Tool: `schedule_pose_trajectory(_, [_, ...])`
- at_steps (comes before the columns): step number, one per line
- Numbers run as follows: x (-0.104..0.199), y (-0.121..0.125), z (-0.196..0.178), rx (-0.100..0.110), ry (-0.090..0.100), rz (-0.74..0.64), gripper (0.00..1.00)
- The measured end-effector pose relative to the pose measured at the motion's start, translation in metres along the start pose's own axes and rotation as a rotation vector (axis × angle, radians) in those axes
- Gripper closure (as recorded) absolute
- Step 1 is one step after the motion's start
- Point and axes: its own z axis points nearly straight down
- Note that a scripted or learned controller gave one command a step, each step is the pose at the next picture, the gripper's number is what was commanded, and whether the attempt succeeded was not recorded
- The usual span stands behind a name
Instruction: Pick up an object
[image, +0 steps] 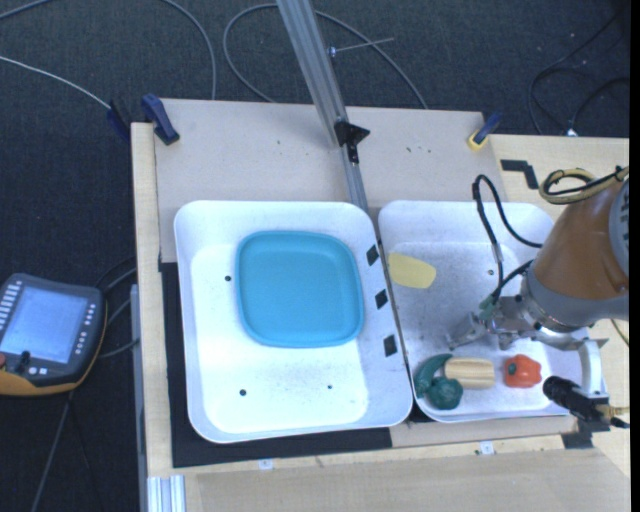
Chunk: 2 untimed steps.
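Arm (590, 262): enters from the right over the right bin; rounded orange band above a grey wrist, black cables looping off it.
Gripper (478, 328): thin metal parts reaching left from the wrist, low over the speckled floor of the right bin, above the near-edge objects; whether it is spread or pressed together cannot be told, and nothing shows between its tips.
Right bin (440, 222): shallow white tray with rounded corners, floor peppered with dark specks.
Yellow piece (411, 270): flat, smooth, rounded slab near the bin's left wall, well apart from the gripper.
Green object (438, 383): dark, lumpy, rounded, at the near left corner.
Tan block (469, 373): pale cylinder lying on its side, touching the green object on its right.
Red object (521, 371): small, glossy, rounded, with a green top, just right of the block.
Left bin (200, 300): same white tray, black tabs along its right wall.
Plate (300, 288): smooth turquoise rounded square with a raised rim, in the far half of the left bin.
Pendant (45, 332): grey handheld screen on the dark carpet, left of the bench.
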Motion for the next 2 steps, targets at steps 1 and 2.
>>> schedule_pose_trajectory(1, [0.0,0.002,-0.013,-0.005,-0.001,-0.001,1.0])
schedule_pose_trajectory(2, [-0.002,0.004,-0.055,-0.008,-0.002,0.0,1.0])
